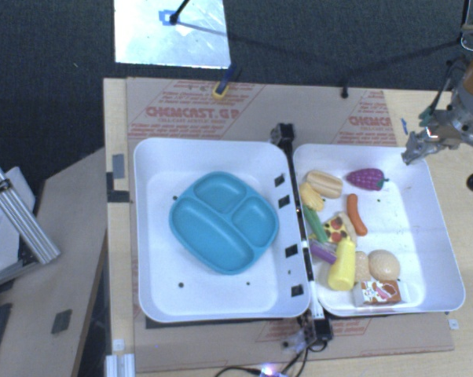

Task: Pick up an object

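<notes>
Hand: the hand [416,149] is at the far right, over the back right corner of the right bin [441,234]. It is too small and blurry to tell how it is set. Nothing can be seen in it.
Arm: grey arm [468,116] comes in from the right side.
Right bin: white and shallow, with toy food piled on its left side.
Purple toy: a purple food toy [365,179] lies near the back of the right bin, the closest toy to the hand, but apart from it.
Bun toy: a tan bun [324,183] lies left of the purple toy.
Orange toy: a thin orange sausage [356,214] lies below the purple toy.
Yellow bottle: a yellow bottle [342,264] lies in the pile near the bin's front.
Round toy: a pale round bread toy [383,265] sits just right of the yellow bottle.
Small box: a red and white pack [379,292] lies at the front edge.
Left bin: the left bin [158,210] is white too, touching the right bin along the middle.
Blue plate: a blue plate [223,221] with three parts lies flat in the middle of the left bin.
Counter: the counter [189,104] under the bins is brown with red letters.
</notes>
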Available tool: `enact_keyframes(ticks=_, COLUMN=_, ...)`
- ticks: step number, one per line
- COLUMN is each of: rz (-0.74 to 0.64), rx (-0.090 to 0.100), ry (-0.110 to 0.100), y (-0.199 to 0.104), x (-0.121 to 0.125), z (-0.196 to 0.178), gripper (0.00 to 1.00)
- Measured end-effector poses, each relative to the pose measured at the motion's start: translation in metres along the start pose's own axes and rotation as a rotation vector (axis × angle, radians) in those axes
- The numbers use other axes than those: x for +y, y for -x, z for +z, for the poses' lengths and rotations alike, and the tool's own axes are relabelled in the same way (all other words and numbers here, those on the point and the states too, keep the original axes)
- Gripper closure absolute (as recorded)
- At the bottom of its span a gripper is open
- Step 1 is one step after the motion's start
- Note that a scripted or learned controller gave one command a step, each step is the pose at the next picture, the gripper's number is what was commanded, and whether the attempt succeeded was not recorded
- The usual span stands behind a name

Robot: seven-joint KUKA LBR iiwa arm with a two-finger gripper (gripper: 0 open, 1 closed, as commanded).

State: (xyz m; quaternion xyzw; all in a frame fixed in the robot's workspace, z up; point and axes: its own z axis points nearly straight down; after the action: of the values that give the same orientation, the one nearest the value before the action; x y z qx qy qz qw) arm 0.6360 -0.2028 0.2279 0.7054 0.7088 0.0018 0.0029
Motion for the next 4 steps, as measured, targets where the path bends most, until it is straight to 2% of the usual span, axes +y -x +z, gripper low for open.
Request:
enact_keyframes(ticks=1, rz=-0.004, rx=0.002, ry=-0.005, y=-0.063, x=0.0, z=0.001, gripper=1.0)
enact_keyframes(ticks=2, rz=-0.002, rx=0.002, ry=-0.005, y=-0.11, x=-0.002, z=0.01, gripper=1.0)
enact_keyframes(ticks=3, rz=-0.004, rx=0.004, ry=-0.007, y=-0.165, x=-0.018, z=0.008, gripper=1.0)
enact_keyframes(ticks=4, rz=-0.004, rx=0.003, ry=-0.007, y=-0.22, x=-0.025, z=0.015, gripper=1.0)
